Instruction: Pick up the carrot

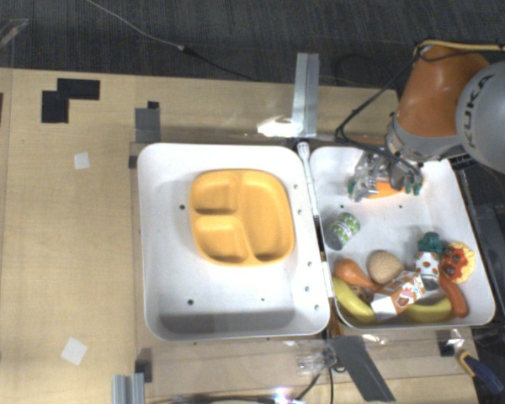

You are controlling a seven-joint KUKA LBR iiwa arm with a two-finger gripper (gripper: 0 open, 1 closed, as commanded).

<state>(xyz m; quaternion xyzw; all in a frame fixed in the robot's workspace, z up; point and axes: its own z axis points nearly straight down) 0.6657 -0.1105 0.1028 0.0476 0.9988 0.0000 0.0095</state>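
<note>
The carrot (386,188) is a small orange piece lying at the back of the right bin (471,225), near its far wall. My gripper (387,178) is down directly over it, reaching in from the right under the orange wrist band. Its fingers stand open, one on each side of the carrot, with the left fingertip (362,183) by the carrot's left end. The carrot still rests on the bin floor and is partly covered by the gripper.
The right bin's front holds a green-and-white can (345,228), a drumstick (353,273), a brown roll (385,267), two bananas (354,301), a sausage (454,296), a small carton (404,290) and a colourful toy (444,256). A yellow divided plate (240,215) sits in the left bin (164,293).
</note>
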